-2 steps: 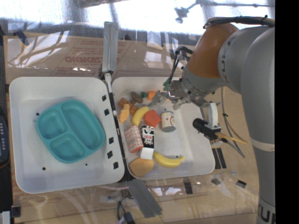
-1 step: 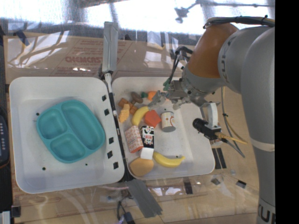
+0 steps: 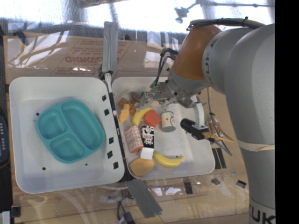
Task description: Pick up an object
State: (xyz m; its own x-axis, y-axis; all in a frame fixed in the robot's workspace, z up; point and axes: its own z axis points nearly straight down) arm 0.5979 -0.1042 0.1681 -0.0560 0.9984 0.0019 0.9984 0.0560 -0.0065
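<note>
A grey arm (image 3: 243, 78) reaches in from the right over two white bins. The left bin (image 3: 28, 171) holds a teal tray (image 3: 70, 130). The right bin (image 3: 201, 160) holds toy food: two bananas, a red block (image 3: 152, 118), a can (image 3: 167, 122), small cartons. The gripper (image 3: 161, 94) hangs at the bin's far side, its opening impossible to make out. The upper banana (image 3: 140, 115) lies just below it, long axis slanting toward the near left.
</note>
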